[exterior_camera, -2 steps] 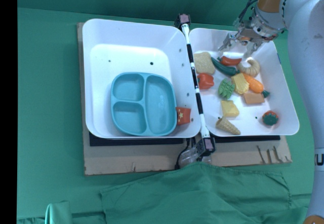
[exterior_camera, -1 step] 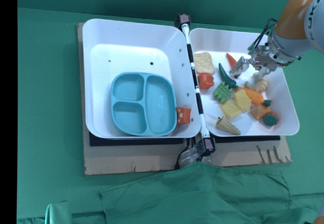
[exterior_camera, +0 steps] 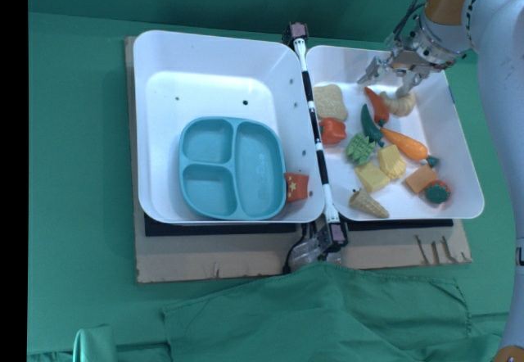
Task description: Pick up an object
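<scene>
Camera view shows the gripper with fingers spread apart, holding nothing, above the far part of the right bin. Just below it lies the red chili; descend straight, centred, before closing.

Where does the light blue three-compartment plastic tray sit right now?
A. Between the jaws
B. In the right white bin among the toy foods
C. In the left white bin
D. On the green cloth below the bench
C: the light blue three-compartment plastic tray lies flat on the floor of the left white bin, while the toy foods lie in the right white bin.
</scene>
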`<state>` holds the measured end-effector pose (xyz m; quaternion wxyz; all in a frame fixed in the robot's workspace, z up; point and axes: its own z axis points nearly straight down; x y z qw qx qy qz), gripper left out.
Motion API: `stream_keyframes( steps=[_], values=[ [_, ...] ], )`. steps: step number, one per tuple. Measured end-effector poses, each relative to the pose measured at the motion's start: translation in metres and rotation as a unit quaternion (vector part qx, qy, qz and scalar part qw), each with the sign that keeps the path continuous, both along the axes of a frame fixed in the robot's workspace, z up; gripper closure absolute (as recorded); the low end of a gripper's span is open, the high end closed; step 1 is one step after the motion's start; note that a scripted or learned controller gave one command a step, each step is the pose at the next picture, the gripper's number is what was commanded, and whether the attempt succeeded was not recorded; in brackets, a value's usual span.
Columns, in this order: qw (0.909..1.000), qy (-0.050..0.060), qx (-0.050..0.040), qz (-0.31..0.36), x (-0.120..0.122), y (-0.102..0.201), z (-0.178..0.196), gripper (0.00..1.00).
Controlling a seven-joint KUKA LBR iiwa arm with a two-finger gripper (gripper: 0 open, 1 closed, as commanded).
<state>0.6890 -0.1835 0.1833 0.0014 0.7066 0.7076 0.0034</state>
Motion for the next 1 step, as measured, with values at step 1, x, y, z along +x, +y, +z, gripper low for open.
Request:
stream_keyframes(
  steps=[1],
  values=[
    [1.0000,-0.006,-0.0042,-0.002,0.0003,-0.0037,0.0163,1.00]
  ],
)
